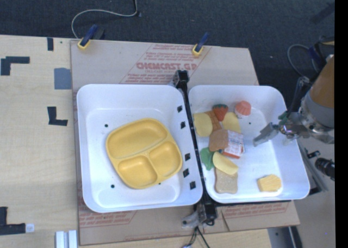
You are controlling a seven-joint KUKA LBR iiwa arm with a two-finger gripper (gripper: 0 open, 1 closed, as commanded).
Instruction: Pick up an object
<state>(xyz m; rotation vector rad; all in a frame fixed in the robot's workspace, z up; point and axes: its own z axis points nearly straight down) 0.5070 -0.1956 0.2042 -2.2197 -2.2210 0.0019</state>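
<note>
White plastic, two shallow bins side by side on a sheet of brown cardboard (163, 64) printed with red lettering and held by two yellow-and-blue clamps (87, 37) along its far edge. The cardboard lies on a pale wood bench (32, 149) marked with dark tape pieces, and dark carpet (217, 2) runs beyond, with a thin cable (117, 13) looping over it.

The pincer (266, 134) hangs over the right bin (274, 93), near its right wall, reaching in from the grey arm (315, 113). I can't tell from here how far its fingers are spread, and nothing shows between them.

The toy food sits in a heap to the pincer's left: a small red-and-white packet (235, 146) closest, a brown piece (218, 140) beside it, a pale yellow round piece (203, 124) farther left. Beyond and to the left are an orange-red piece with a green top (219, 112) and a pinkish-red round one (243, 107). Nearer me and left of the pincer lie a yellow lemon-like piece (225, 162), a green bit (206, 157) and a slice of bread (226, 181). A yellow-orange block (269, 183) lies alone, on my side of the pincer, well apart from the heap.

Far to the left, in the left bin (89, 105), rests a yellow three-compartment tray (143, 152).
</note>
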